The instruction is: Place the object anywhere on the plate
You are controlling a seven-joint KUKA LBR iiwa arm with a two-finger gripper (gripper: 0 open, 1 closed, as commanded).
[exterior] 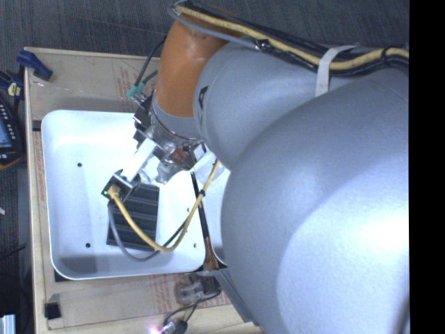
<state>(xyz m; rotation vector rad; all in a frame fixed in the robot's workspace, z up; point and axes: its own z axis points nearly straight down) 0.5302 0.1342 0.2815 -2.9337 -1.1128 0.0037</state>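
- I see the arm [313, 186] reaching in from the right, its grey bulk covering most of the right side of the bench [83, 82].
- The gripper [167, 162] hangs over the left bin [69, 145], near its middle; I cannot tell whether it is wide, narrow or holding anything.
- A dark ribbed slab [135, 218] lies flat on the bin floor, just below the gripper in the picture and towards the bin's near wall.
- A blue clamp [33, 63] sits at the bench's far left corner.
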